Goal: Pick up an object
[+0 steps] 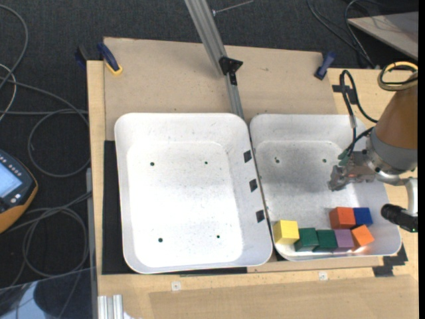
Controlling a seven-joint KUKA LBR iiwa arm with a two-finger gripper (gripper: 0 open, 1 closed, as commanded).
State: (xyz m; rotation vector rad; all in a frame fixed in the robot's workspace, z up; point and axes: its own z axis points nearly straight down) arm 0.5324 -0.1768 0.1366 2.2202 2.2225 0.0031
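Several small blocks lie along the front edge of the right bin (299,135): a yellow block (287,230), two green blocks (307,238) (326,239), a purple block (344,238), a red-orange block (343,216), a blue block (362,215) and an orange block (362,235). My gripper (342,177) hangs over the right side of that bin, a little behind the red-orange block. Nothing shows between its tips.
The left bin (133,131) sits beside the right one, with black clips on the shared rim. A slanted metal rail (209,28) crosses the back of the bench. Blue clamps hold the board's back corners. Cables run near the arm at right.
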